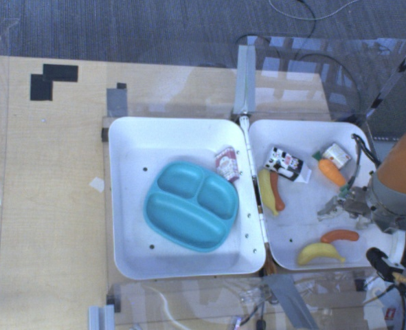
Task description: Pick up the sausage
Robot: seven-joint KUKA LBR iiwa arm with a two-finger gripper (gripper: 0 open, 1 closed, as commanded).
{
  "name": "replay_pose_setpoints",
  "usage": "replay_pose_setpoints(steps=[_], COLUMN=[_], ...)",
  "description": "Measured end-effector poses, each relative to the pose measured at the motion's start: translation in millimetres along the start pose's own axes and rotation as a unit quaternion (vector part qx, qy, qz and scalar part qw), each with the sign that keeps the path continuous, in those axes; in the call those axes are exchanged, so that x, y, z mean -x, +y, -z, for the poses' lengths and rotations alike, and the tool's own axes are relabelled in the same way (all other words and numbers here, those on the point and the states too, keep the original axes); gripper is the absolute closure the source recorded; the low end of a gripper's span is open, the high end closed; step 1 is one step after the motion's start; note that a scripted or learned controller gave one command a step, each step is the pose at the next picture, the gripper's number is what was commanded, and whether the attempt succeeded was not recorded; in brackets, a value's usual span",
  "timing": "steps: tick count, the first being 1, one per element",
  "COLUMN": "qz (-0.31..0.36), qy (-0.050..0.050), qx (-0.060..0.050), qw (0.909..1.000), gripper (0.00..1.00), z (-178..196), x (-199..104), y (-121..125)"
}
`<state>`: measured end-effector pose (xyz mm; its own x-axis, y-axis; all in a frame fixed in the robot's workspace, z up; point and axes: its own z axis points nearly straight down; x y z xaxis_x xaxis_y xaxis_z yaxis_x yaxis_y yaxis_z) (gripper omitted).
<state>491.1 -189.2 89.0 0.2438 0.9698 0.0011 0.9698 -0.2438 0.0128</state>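
Observation:
Two red-orange sausages lie in the right bin [367,133]. One sausage [277,192] rests near the bin's left wall, right beside a yellow banana [266,193]. The other sausage [340,236] lies near the front right, just above a second banana [319,254]. My gripper [343,213] hangs over the right part of this bin, directly behind the front sausage and apart from it. It is open with nothing between its fingers. The grey arm with its orange band [403,167] comes in from the right.
The right bin also holds a black-and-white packet [286,163], an orange carrot [332,173] and a small white item [337,152]. In the left bin [127,184] sit a blue divided plate [191,205] and a red-white wrapper [227,163]. A metal divider [244,81] stands behind the bins.

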Motion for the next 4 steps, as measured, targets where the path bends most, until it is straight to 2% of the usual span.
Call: replay_pose_setpoints(steps=[1, 2, 3, 4], qz=[0.028, 0.088, 0.111, 0.166], qy=[-0.001, -0.001, -0.001, -0.001], qx=[0.001, 0.0, 0.001, 0.001], qw=[0.9996, 0.9961, 0.9939, 0.9862], gripper=[0.0, 0.0, 0.0, 0.0], z=[0.4, 0.1, 0.5, 0.3], x=[-39.8, 9.1, -33.5, 7.7], y=[-9.8, 2.2, -8.1, 2.0])
